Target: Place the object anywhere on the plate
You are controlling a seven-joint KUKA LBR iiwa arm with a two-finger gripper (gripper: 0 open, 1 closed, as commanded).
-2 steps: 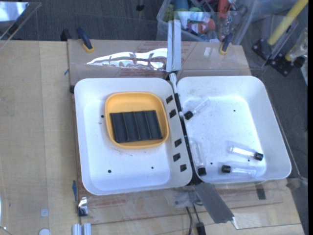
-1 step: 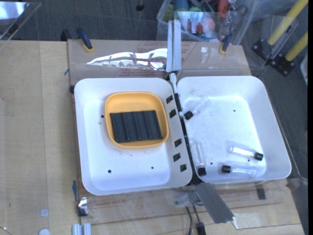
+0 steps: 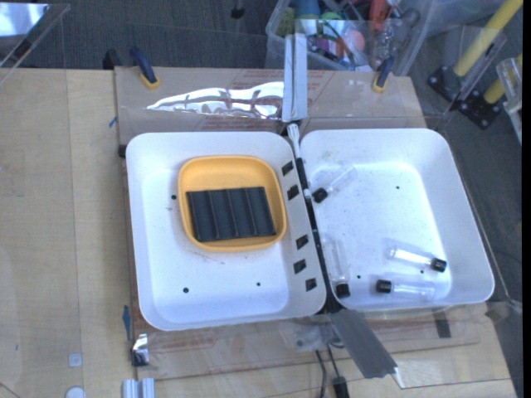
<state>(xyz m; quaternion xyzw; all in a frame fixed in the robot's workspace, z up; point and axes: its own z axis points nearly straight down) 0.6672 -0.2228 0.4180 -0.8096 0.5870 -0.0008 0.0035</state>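
Yellow plate (image 3: 192,172) in L bin (image 3: 158,264): black ridged block (image 3: 231,214) lies flat on plate's centre. R of plate, in R bin (image 3: 398,160): four clear capped tubes (image 3: 415,259). Pincer state: cannot tell.

Clear tubes in right bin (image 3: 465,222) are near see-through vs white floor: bodies barely readable, black caps show best. Tube by divider (image 3: 338,265) is faint, outline hard to trace. Upper tube (image 3: 330,182) same, glare blurs it. Contents of clear tub (image 3: 357,15) at top are cut off by frame edge, jumbled, can't ID items. Small dark specks on bin floors too tiny to tell.
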